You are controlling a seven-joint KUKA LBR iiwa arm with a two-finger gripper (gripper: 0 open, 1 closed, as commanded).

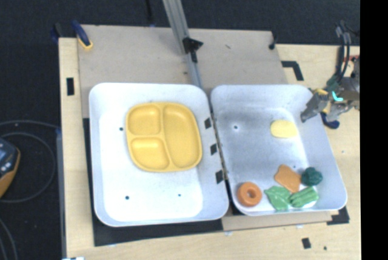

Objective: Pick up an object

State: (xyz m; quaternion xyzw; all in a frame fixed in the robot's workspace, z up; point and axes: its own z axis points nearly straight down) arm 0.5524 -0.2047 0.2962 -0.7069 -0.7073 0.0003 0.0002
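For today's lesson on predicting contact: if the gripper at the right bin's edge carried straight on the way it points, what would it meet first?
The gripper points left and slightly down over the right bin. Continuing, it would probably reach the pale yellow object first, though its height is unclear.

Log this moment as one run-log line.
gripper: over right bin's right rim | holding: nothing seen | nearest: yellow oval piece | left bin: yellow divided plate

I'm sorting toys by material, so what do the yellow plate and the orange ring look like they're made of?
Yellow plate: probably moulded plastic, one even colour, smooth, with soft-edged compartments and a faint sheen. Orange ring: likely plastic or rubber toy food, matte and rounded; too small to say which.
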